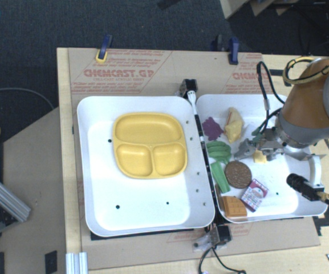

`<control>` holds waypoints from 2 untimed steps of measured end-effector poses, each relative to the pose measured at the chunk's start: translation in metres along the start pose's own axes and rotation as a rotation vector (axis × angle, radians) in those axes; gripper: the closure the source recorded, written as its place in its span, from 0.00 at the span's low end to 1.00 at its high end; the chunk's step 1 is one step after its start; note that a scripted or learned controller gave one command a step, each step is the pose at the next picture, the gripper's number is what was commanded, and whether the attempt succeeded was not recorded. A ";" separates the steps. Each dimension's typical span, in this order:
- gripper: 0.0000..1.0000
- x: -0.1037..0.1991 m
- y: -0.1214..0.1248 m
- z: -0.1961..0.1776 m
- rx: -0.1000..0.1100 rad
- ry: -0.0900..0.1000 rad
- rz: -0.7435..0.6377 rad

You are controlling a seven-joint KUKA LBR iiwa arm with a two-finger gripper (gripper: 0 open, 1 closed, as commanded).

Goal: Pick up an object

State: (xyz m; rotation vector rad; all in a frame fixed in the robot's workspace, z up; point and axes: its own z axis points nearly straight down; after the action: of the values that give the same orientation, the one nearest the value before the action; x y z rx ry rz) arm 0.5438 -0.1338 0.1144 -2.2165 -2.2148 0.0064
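Your gripper (254, 149) sits low in the right bin (278, 205), right of centre; I cannot tell the finger state. Candidate objects cluster leftward there: brown disc (238, 174), green piece (218, 152).

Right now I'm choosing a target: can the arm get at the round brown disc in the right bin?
Probably yes: the round brown disc lies uncovered, just left of the gripper.

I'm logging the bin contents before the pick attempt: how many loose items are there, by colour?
Yellow: 3, divided tray, pale lumpy item, small block
Purple: 1
Green: 1
Brown: 1, round disc
Tan: 1, block
Pink-and-white: 1, packet
Total: 8
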 end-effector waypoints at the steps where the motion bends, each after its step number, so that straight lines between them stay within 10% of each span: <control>1: 0.00 0.001 0.001 0.030 -0.007 -0.001 -0.001; 2: 1.00 0.000 0.001 0.019 -0.010 -0.003 0.001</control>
State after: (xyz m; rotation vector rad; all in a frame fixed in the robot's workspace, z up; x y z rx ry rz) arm 0.5446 -0.1337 0.0956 -2.2237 -2.2206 -0.0012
